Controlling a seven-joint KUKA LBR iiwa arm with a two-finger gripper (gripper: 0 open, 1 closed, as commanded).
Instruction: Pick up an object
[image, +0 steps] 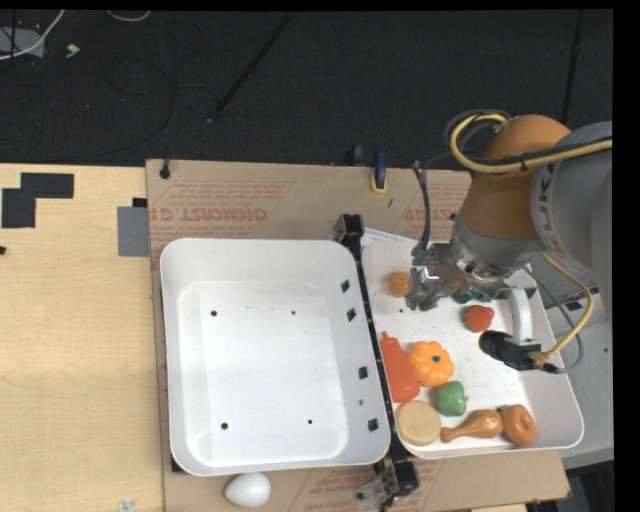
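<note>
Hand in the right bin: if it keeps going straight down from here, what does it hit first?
Probably bare floor of the right bin. The hand points down just right of a small orange-brown item, with the red strawberry-like piece farther right. Depth is unclear, so it could graze the orange-brown item.

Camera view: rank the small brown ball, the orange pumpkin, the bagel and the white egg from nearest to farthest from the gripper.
From the gripper:
1. Small brown ball, just beside it, toward the divider.
2. Orange pumpkin, mid-bin.
3. Bagel, bin's near right corner.
4. White egg, outside the bins.
</note>
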